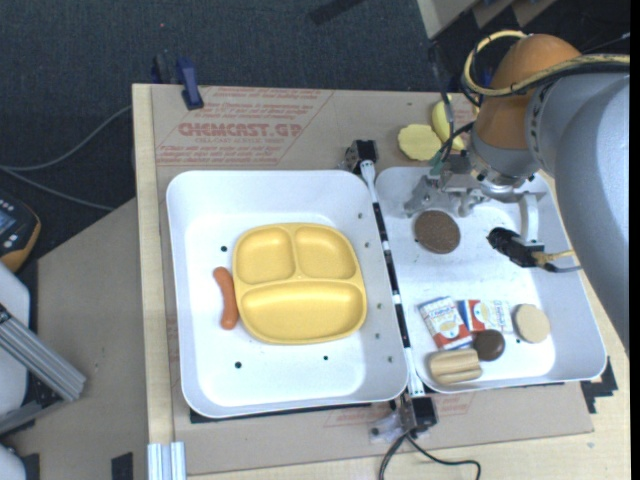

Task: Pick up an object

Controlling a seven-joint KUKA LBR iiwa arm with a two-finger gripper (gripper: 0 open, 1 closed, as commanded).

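The gripper (443, 204) hangs over the upper left part of the right bin (572, 356), in the upper right of the frame. A brown disc (437, 232) lies flat on the bin floor just below it in the picture, its upper edge meeting the gripper's grey metal. Whether the two touch cannot be told from this slant, nor whether the gripper is spread or closed; nothing can be seen held in it.

Toward the lower right of the frame, well apart from the gripper, a cluster lies along the bin's lower edge: a small red and white carton (443, 321), a second red and white packet (486, 313) beside it, a dark brown round piece (489, 345), a pale tan round piece (531, 323) and a tan bun (453, 367). Their print is too small to read.

The arm (590, 148) covers the bin's upper right corner. Two yellow pieces (418, 141) on the bench (250, 128) above the bin are partly hidden behind the wrist.

The left bin (182, 203) holds a yellow divided plate (298, 283) with an orange sausage (227, 298) just beside its left edge.
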